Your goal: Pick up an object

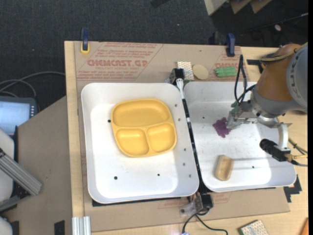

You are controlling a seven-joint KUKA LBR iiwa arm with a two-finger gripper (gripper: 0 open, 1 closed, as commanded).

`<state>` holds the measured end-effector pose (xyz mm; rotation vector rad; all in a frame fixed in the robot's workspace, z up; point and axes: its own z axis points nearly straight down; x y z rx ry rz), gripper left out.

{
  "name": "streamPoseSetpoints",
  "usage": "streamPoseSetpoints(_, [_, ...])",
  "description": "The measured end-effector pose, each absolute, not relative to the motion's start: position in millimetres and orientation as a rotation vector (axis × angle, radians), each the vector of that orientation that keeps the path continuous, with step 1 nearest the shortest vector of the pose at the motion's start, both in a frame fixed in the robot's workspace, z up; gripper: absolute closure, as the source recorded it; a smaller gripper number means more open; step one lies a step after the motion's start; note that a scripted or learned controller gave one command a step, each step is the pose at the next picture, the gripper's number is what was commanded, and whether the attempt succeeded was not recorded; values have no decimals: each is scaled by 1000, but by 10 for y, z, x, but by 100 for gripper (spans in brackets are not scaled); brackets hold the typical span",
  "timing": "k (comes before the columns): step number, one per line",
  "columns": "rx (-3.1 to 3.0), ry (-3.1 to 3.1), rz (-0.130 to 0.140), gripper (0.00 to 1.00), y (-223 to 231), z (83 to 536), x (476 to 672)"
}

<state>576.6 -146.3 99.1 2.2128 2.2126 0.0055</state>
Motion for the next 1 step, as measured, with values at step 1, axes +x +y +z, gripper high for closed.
streamPoseSetpoints(1, [2214, 2213, 4, 0, -1462, 982, 5761])
